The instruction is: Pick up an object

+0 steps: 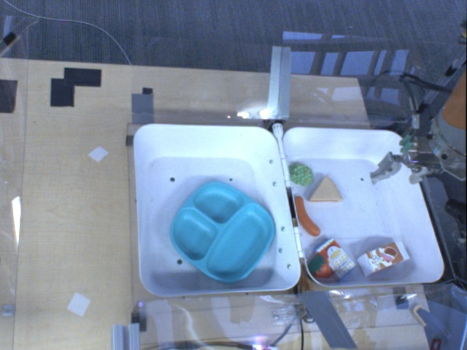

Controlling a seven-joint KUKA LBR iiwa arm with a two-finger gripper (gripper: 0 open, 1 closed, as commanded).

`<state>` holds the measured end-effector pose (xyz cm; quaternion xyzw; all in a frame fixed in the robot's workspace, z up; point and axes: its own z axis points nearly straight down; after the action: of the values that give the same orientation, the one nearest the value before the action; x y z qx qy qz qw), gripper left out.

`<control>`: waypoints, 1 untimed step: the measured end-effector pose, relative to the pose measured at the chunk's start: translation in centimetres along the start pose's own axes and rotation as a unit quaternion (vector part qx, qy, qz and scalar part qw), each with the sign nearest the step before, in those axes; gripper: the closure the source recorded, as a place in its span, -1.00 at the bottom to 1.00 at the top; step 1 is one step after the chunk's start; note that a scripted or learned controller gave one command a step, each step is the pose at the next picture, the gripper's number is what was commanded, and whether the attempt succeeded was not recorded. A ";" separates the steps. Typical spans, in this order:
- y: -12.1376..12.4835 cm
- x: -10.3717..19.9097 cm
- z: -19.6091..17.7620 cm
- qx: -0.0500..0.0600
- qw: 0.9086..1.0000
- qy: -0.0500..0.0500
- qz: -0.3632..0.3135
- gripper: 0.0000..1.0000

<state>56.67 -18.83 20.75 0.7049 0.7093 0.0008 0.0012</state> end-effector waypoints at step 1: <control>-1.9 4.7 7.2 0.001 1.000 0.000 -0.012 -1.00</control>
<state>54.78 -14.16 13.52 0.6960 0.7180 0.0006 0.0006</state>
